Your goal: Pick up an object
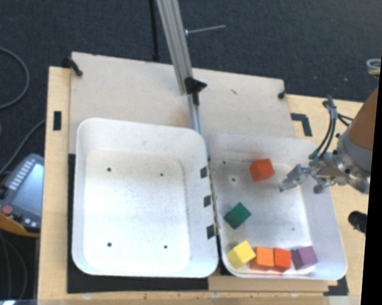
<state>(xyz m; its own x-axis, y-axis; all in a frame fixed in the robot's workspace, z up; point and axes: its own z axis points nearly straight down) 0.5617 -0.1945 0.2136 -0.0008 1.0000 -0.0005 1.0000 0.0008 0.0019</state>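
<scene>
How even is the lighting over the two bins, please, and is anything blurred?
Camera view: light is soft and even, with faint shadows beside the green block and orange block; the gripper looks slightly soft, the whole frame is low-resolution, and the white bins show no harsh glare.

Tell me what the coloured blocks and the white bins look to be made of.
Orange block, green block and yellow block: probably foam or painted wood, with matte, flat colour and no glare. Right bin and left bin: likely moulded plastic, with smooth rounded rims.

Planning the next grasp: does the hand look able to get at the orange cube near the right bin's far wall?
Probably yes. The hand hovers just right of the orange cube, which sits alone, apart from the green cube.
</scene>
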